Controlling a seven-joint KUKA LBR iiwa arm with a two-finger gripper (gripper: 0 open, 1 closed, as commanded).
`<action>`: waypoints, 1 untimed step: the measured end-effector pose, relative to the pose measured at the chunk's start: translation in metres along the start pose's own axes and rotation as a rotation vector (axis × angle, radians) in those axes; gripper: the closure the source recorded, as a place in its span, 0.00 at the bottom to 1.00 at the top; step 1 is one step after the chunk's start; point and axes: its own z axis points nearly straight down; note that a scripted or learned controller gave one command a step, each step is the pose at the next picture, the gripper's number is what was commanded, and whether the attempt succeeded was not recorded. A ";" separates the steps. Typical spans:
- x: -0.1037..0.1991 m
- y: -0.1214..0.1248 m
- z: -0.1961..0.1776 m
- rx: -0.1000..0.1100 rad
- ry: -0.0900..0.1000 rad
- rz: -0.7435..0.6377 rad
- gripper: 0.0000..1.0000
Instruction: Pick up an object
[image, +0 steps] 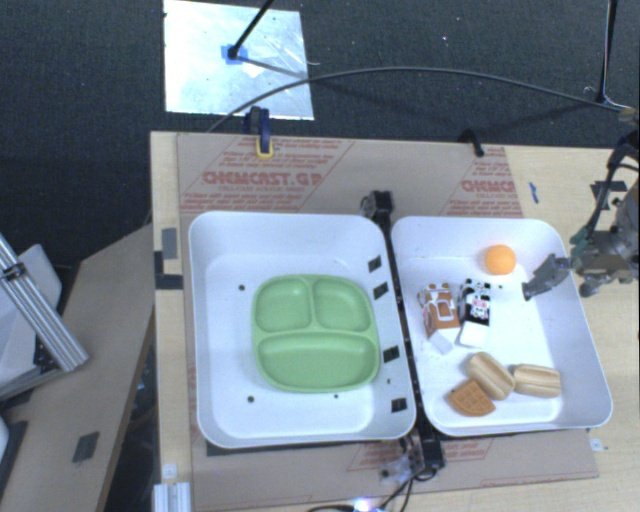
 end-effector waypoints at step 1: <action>0.001 0.002 -0.006 -0.011 -0.003 -0.004 0.00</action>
